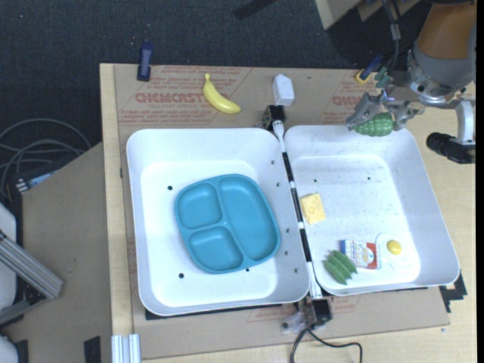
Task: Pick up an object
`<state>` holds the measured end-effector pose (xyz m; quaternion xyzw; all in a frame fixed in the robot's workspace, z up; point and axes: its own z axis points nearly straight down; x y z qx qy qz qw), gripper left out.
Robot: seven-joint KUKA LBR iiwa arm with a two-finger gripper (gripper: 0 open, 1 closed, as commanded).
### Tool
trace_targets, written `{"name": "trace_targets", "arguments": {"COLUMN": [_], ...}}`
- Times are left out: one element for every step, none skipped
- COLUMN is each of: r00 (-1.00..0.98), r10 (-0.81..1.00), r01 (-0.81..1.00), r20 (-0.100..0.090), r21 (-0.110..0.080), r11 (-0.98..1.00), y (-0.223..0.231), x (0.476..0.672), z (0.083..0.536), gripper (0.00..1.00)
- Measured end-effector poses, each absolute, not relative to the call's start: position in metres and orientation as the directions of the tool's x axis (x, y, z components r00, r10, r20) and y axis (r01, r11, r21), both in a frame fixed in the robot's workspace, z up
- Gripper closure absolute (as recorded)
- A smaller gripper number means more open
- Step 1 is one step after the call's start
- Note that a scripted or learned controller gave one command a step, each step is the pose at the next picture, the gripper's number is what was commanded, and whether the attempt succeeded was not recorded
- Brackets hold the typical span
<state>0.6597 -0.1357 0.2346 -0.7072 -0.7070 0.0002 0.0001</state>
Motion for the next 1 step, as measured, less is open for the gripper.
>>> {"name": "trace_targets", "arguments": {"r00": [0.001], "r10": [1.0], "r01": [1.0], "r20": [-0.003], "r21": [0.002], "r11": [-0.001], "y": [-0.2127], "x": [0.6663], "z": [0.2256], "gripper": [0.0]}}
